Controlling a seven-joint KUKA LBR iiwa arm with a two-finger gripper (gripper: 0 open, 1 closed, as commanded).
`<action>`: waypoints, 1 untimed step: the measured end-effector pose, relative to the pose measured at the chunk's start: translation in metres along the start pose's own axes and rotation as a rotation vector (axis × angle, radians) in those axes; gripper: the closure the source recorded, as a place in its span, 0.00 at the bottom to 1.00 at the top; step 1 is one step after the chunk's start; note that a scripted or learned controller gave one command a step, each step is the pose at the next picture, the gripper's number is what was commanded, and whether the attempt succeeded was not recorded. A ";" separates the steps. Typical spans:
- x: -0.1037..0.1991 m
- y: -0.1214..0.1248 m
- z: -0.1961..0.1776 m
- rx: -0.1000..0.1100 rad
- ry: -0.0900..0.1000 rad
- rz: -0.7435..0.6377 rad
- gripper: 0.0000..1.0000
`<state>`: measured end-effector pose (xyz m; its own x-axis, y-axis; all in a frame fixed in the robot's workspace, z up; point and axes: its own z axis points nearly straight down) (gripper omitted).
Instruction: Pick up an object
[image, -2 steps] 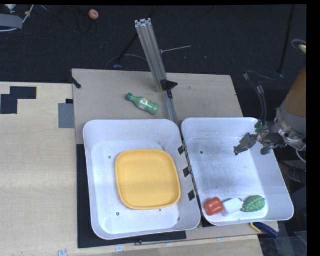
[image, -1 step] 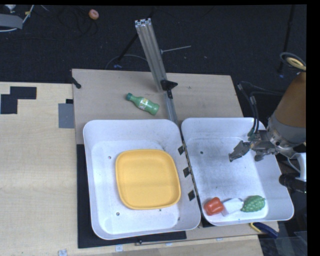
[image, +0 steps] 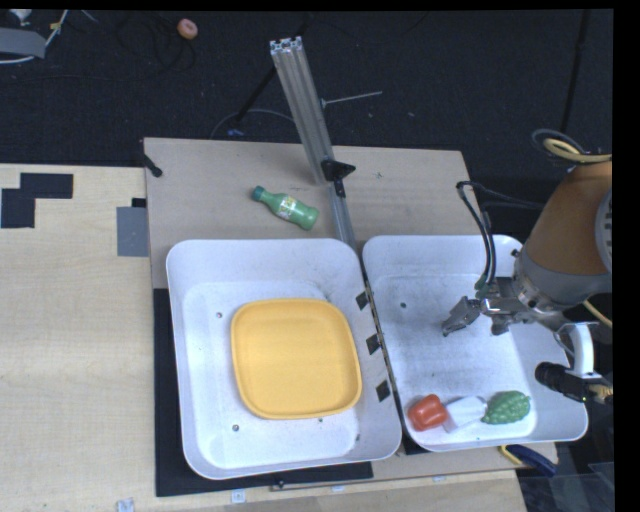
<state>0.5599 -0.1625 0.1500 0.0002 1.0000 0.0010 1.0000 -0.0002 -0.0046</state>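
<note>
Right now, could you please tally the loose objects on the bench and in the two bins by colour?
Green: 2, the bottle on the bench behind the bins and the leafy item in the right bin.
Yellow: 1, the plate in the left bin.
Red: 1, the red object in the right bin.
White: 1, the small piece between red and green.
Total: 5

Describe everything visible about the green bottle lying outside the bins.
The green bottle is small, with a darker green cap at its upper-left end and a pale label around its body; it looks like plastic. It lies on its side, slanted, cap pointing toward the left and neck slightly higher in the view than its base. It rests on the tan bench just beyond the left bin, apart from its rim. Nothing but the bench touches it, and the cap appears on.
</note>
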 end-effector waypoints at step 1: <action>0.001 -0.001 0.053 0.001 0.000 -0.001 0.00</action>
<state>0.5586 -0.1617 0.0970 -0.0008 1.0000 0.0010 1.0000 0.0008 -0.0052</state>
